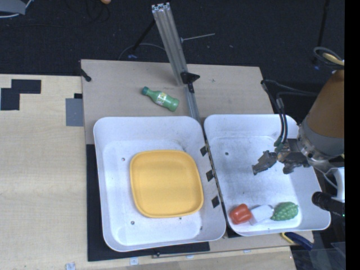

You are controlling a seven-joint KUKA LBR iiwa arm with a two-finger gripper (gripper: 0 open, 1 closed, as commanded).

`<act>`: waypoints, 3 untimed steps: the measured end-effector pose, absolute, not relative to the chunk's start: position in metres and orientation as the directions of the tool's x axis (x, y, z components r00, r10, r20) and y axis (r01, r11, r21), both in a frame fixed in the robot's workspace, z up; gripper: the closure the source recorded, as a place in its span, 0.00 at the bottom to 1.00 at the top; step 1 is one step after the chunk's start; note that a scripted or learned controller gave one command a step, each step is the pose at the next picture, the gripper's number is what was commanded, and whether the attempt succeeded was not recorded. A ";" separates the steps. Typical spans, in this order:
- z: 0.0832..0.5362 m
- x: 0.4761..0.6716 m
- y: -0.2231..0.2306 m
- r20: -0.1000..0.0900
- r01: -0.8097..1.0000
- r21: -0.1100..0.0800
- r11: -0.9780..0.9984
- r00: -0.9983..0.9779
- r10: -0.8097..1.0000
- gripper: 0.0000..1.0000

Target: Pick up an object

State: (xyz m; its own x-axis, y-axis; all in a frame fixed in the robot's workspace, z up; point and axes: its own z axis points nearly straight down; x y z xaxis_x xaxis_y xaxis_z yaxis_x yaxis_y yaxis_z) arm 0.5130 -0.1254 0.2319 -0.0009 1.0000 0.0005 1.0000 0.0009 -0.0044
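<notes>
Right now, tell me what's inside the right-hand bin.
Along the right bin's near wall lie a red object, a white object and a green object. The gripper hovers above, hiding some floor.

Matt yellow plastic plate (pixel 166 183) — scuffed white bin (pixel 247 134) — wood-grain bench (pixel 39 167).

This is looking like a robotics lab, set up for machine picking trials rather than for any home or shop use. A plain wooden bench (pixel 140 83) is carrying two shallow white bins: the left bin (pixel 107 151) and, touching its right side, the right bin (pixel 236 134). Behind the left bin, an aluminium rail (pixel 171 38) is rising at a slant from the bench, and black cables (pixel 73 1) are trailing over the dark floor beyond it. To the right of the right bin, a grey industrial arm (pixel 326 122) is reaching in.
</notes>
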 end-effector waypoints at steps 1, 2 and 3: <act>0.169 0.513 -0.122 0.001 1.000 -0.006 0.001 -0.001 1.000 0.00; 0.108 0.507 -0.126 0.001 1.000 -0.006 0.000 0.000 1.000 0.00; 0.120 0.508 -0.127 0.000 1.000 -0.001 -0.003 0.003 1.000 1.00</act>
State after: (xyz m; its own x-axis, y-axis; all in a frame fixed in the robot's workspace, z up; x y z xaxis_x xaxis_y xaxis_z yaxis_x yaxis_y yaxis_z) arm 0.5084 -0.1274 0.1204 0.0025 1.0000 0.0001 1.0000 -0.0025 -0.0015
